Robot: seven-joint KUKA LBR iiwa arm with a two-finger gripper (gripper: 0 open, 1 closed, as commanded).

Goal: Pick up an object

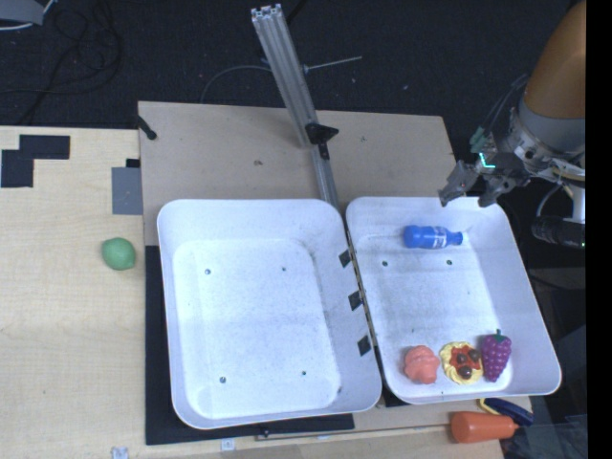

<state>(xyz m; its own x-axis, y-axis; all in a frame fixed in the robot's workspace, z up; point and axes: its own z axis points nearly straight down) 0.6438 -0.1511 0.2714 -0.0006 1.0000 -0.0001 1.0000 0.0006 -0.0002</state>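
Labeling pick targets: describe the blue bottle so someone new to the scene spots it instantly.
Look at the right-hand white bin, nearest the arm. In its far half, just below the gripper, the blue bottle lies on its side, alone. It is the only blue item there; the pink toy, yellow toy and purple grapes cluster along the near edge.

I see my gripper (470, 190) hovering over the right bin's (535, 304) far corner, fingers spread, holding nothing; the blue bottle (431, 237) lies just below (on its side).
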